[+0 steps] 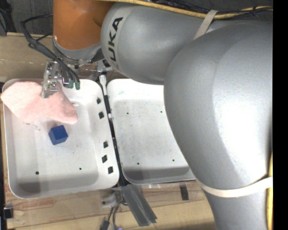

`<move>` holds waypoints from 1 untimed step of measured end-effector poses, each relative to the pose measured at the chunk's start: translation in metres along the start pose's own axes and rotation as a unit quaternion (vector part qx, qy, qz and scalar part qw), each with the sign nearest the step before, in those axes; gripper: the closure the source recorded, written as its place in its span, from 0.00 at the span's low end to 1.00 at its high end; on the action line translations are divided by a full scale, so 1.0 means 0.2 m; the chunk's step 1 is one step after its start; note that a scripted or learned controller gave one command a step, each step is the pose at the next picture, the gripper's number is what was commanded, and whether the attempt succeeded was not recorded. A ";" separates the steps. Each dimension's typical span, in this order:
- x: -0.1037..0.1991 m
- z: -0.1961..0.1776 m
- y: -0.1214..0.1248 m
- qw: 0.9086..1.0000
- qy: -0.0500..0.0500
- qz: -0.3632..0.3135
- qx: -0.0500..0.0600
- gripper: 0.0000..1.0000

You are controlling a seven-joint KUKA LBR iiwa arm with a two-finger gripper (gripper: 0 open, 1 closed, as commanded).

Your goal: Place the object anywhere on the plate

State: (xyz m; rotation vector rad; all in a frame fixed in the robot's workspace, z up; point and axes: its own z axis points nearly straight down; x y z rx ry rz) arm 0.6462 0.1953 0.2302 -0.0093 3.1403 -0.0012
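Note:
A small blue cube (58,134) lies on the floor of the left bin (53,176), in its upper-middle part. Just above it a pale pink, soft-looking flat item (36,104) covers the bin's far left corner; whether it is the plate or a cloth is unclear. My gripper (50,84) hangs over the upper right part of the pink item, at the bin's far edge, up and slightly left of the cube. Nothing can be seen held in it.
The right bin (139,133) lies beside the left one, partly covered by the big grey arm (216,104) reaching in from the right. Black clips (105,143) run along the divide between the bins. Cables trail at the top left.

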 end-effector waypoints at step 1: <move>0.00 0.00 0.00 1.000 0.000 0.000 0.000 0.00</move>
